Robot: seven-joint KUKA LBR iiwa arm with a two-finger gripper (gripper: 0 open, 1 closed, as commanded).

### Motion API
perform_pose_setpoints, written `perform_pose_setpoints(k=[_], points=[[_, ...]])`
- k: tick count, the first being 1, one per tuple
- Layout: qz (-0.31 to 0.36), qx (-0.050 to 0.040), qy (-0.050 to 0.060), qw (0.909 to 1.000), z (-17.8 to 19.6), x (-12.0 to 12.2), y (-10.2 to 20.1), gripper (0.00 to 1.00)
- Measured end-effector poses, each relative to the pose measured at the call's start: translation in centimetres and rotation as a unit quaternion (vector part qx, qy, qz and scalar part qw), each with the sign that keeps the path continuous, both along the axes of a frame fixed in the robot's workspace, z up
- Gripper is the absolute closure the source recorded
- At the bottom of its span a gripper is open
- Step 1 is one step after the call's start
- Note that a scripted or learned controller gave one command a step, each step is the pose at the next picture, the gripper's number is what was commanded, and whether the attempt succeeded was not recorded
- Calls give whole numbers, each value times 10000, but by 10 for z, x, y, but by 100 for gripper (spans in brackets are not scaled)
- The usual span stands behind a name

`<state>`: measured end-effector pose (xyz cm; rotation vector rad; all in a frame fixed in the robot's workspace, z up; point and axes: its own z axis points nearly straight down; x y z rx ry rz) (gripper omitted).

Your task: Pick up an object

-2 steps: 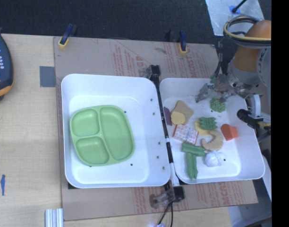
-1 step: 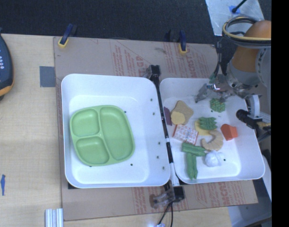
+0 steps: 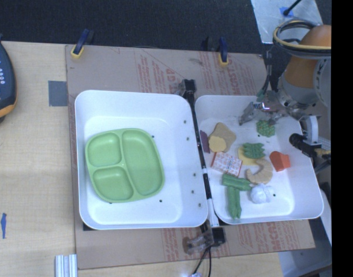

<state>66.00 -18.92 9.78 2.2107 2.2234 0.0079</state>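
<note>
The right bin (image 3: 303, 203) holds several toy foods: a tan slice (image 3: 221, 136), a red-and-white card (image 3: 227, 164), a green leafy piece (image 3: 252, 150), an orange block (image 3: 279, 160), a tan curved piece (image 3: 261, 172), a long green vegetable (image 3: 233, 202) and a white ball (image 3: 258, 195). My gripper (image 3: 261, 114) hangs over the far part of this bin, its fingers spread open with nothing between them. A small green bumpy piece (image 3: 266, 128) lies just in front of the fingertips, close to the right one.
The left bin (image 3: 96, 105) holds a green divided plate (image 3: 124, 165). A dark divider with clamps (image 3: 199, 160) runs between the bins. The arm's body (image 3: 303, 62) stands at the right bin's far right corner. A handheld pendant (image 3: 0, 79) lies at the far left.
</note>
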Motion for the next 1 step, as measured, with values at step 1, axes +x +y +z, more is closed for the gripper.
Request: perform_pose_setpoints(k=[1], points=[[5,18,3,10000,-1,0,-3,0]])
